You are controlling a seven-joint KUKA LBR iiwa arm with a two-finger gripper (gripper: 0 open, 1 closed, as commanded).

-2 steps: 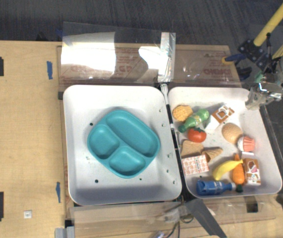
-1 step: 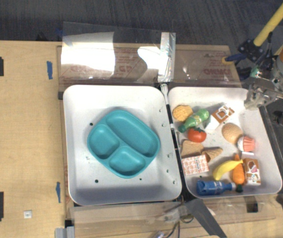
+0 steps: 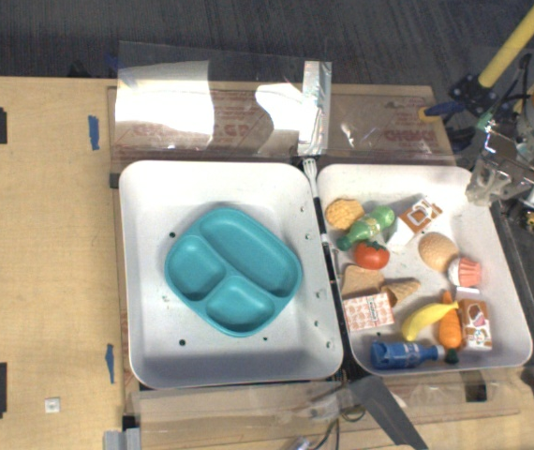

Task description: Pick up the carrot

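The carrot [image 3: 450, 329] is a short orange piece lying near the front right corner of the right bin [image 3: 511, 279]. It sits between a yellow banana [image 3: 423, 319] on its left and a small red-and-white carton [image 3: 476, 324] on its right. A blue bottle [image 3: 404, 352] lies just in front of it. My gripper [image 3: 494, 182] hangs over the bin's far right corner, well behind the carrot and apart from it, with nothing seen in it.
The right bin also holds a red tomato [image 3: 372, 255], green vegetable [image 3: 372, 224], round waffle [image 3: 344, 214], tan bun [image 3: 437, 249], pink cupcake [image 3: 469, 272] and wafer box [image 3: 367, 312]. A teal divided plate [image 3: 234, 270] lies in the left bin [image 3: 155, 204].
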